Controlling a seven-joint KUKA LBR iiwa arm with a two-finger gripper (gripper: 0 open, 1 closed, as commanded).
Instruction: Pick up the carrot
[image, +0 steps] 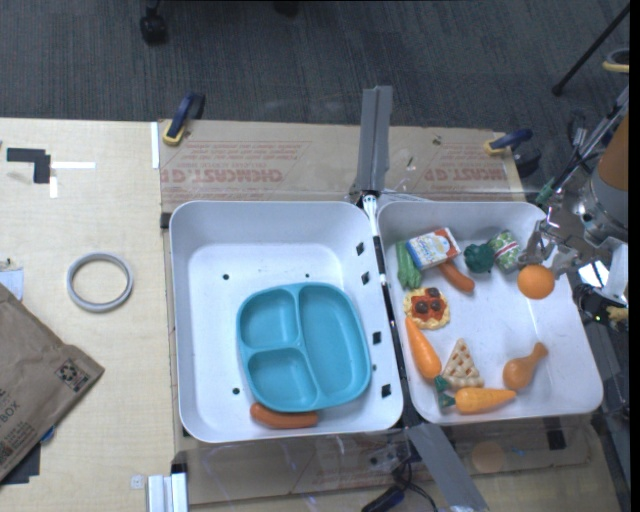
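Orange carrot low in the right bin

Gripper (548, 248) hangs at the right bin's (575, 400) far right rim, just above an orange ball (536, 282); finger state cannot be told; carrot (483, 399) lies near the front wall, beside a waffle wedge (460, 363).

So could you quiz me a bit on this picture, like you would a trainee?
1. True or false: the carrot lies in the blue tray.
2. What lies nearest the gripper? A carrot, B orange, C tape roll.
3. Fill in: the tray has ___ compartments.
Key: 1 false; 2 B; 3 three.
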